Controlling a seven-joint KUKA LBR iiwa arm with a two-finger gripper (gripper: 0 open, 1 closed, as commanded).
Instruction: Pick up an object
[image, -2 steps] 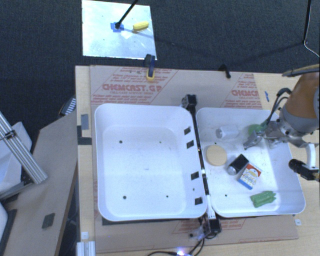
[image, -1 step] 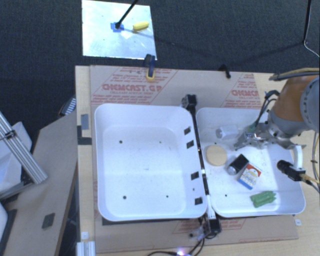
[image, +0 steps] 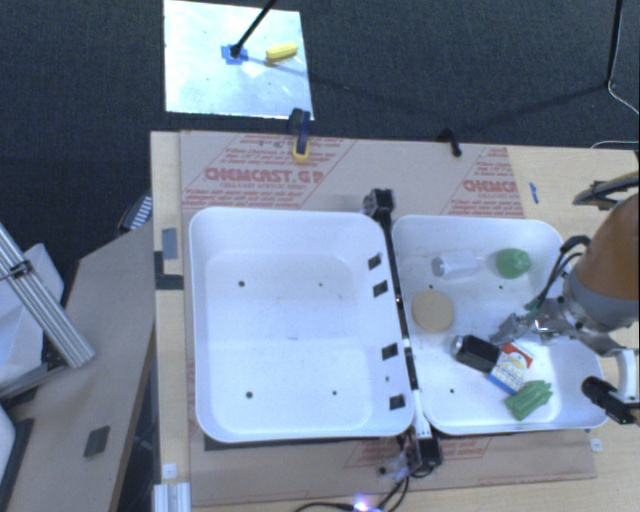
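- Closest to the camera, in the front corner of the right bin (image: 470, 405), there's a green ridged thing (image: 528, 398) lying at a slant.
- Just behind it and touching it is a small red, white and blue packet (image: 511, 368). A black block (image: 477, 351) butts up against the packet's left end.
- The gripper (image: 522, 325) hangs right over that black block and packet, just behind them. Honestly can't tell if it's released or clenched from this angle, and I see nothing held in it.
- The arm (image: 605, 275) comes in over the bin's right wall, orange band showing at the edge.
- Left of the gripper, a flat tan disc (image: 433, 311) sits near the wall between the bins.
- Further back there's a clear cup (image: 455, 265) on its side, with a green ball (image: 513, 262) near it on the right.
- So all the pickable stuff is in the right bin; the left bin (image: 290, 330) sits beside it.
- Behind the bins, a yellow clamp (image: 300, 150) grips the far edge of the board (image: 260, 172).
- Farthest off, a metal sheet (image: 235, 85) lies on the dark floor with a yellow piece (image: 281, 52) on it.
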